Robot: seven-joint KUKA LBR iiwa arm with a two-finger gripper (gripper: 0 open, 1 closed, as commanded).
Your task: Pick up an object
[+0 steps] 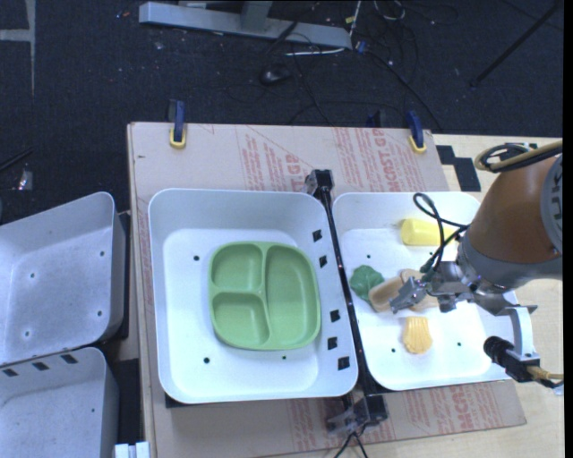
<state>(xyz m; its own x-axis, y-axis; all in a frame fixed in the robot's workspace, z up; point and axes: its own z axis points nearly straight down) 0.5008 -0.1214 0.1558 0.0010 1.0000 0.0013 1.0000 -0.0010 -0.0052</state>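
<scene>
We see the end effector (414, 296) low over the tan object (390, 292), presumably to grasp it; whether it grips, we cannot tell. Just below lies a yellow piece (416, 335).

Floor (81, 80): dark speckled carpet w/ loose black cables (295, 63) and a grey metal bar (242, 25) at top. Table (242, 152): cardboard-covered, held by two yellow-blue clamps (177, 125) on far edge. Lighting even.
</scene>
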